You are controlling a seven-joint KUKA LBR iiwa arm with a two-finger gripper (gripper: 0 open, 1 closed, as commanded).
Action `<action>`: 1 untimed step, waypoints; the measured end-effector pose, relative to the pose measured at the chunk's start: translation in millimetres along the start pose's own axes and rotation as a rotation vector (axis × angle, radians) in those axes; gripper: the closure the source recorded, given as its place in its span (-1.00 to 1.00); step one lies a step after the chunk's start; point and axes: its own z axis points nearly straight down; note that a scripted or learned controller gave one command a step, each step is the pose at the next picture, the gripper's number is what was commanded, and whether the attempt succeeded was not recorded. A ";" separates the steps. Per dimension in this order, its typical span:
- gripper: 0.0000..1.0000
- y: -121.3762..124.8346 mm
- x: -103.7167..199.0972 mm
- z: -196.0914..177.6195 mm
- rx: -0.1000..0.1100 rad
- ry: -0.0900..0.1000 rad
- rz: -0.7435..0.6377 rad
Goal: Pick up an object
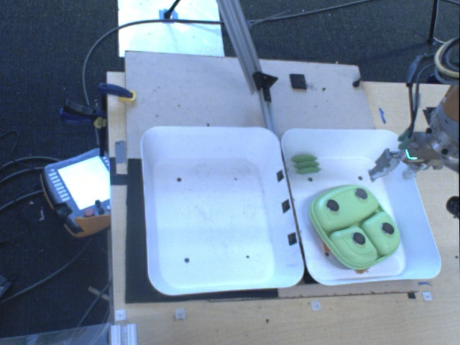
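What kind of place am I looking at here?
Probably a robotics lab: a bench with two white bins, a robot arm reaching over a green toy, and a handheld control tablet on the carpet.

Two shallow white bins sit side by side on one table (215,85): the left bin (154,207) and the right bin (424,243). The right bin holds two green things: one large light-green toy (353,225) with three lobes, each lobe bearing one dark dot, and one small ridged green piece (305,164). One end effector (384,165) reaches over that bin. One handheld control pendant (77,191) lies off the table's left side.
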 end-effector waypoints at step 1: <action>-1.00 0.2 0.0 -0.5 -0.001 0.000 0.000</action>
